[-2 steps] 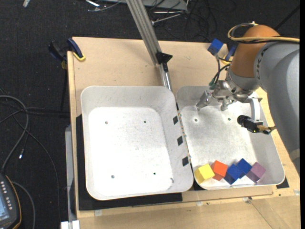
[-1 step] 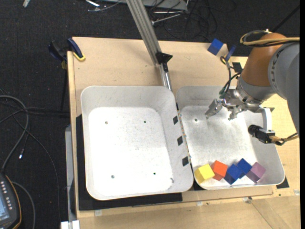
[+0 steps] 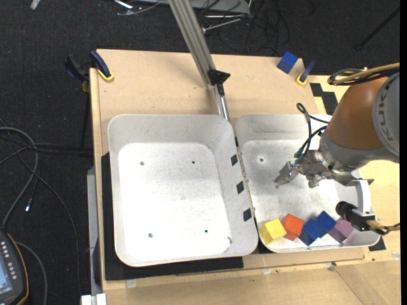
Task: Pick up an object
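While the arm [image 3: 365, 116] reaches in over the right bin [image 3: 270, 129], the gripper [image 3: 297, 173] hangs above bare bin floor; can't tell its state, nothing visibly held. Yellow [image 3: 273, 229], orange [image 3: 293, 224], blue [image 3: 317, 226] and purple [image 3: 341, 229] blocks sit bunched along the near wall, apart from the gripper. Left bin [image 3: 127, 132] beside it.

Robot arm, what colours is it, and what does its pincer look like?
The arm is big and round, with a shiny orange band above a grey wrist. Thin dark cables loop beside it. Its pincer is small, grey and metal, with thin pointy fingers.
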Controlling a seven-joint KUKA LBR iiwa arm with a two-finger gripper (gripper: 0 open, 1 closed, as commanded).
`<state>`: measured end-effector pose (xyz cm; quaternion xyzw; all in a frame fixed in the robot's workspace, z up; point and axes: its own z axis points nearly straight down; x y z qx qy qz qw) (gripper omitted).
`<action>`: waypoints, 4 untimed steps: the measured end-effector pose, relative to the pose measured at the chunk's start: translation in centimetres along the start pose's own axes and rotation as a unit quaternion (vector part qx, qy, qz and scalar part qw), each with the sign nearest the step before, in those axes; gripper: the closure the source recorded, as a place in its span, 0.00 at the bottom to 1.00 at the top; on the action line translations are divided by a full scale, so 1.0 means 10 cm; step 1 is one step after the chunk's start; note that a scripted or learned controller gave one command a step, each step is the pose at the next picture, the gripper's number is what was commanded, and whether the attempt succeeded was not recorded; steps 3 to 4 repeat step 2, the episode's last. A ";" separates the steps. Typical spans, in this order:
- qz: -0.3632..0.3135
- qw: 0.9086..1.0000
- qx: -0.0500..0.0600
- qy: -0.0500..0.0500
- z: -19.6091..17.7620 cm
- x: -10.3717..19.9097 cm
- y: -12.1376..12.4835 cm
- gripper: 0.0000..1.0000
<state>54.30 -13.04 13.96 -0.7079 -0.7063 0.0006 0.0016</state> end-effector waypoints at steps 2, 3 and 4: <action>-0.004 1.000 -0.004 0.000 -0.60 0.73 -0.20 0.00; -0.004 1.000 -0.004 0.000 -0.60 0.73 -0.20 0.00; -0.004 1.000 -0.004 0.000 -0.60 0.73 -0.20 0.00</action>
